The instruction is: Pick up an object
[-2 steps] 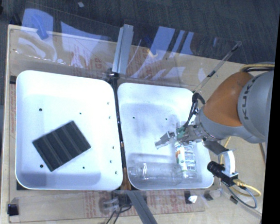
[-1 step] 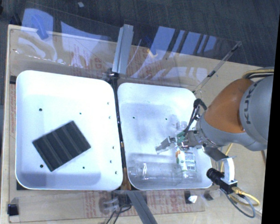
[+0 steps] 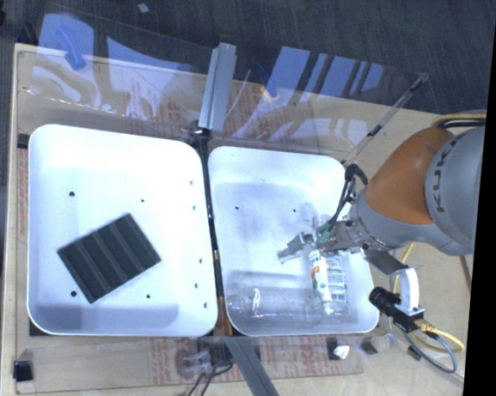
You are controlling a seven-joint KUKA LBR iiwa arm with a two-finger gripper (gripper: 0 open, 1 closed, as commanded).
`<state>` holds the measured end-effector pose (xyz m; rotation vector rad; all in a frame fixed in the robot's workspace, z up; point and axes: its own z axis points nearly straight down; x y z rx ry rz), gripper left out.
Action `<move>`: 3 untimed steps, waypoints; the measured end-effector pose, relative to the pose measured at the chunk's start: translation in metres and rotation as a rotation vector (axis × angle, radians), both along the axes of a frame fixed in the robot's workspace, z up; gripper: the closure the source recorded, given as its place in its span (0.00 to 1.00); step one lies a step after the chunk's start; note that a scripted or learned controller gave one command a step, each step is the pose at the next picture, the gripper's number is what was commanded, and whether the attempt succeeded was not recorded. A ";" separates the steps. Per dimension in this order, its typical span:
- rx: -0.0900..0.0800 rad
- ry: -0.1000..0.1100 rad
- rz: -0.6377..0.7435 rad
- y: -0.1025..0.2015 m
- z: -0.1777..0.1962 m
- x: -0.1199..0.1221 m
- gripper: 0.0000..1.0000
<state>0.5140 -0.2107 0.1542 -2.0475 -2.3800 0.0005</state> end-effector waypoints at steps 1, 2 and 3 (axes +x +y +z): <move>0.000 0.001 -0.020 0.000 -0.002 -0.002 0.00; 0.000 0.000 0.002 0.000 0.010 0.011 0.00; 0.000 0.002 -0.049 0.001 -0.003 -0.012 0.00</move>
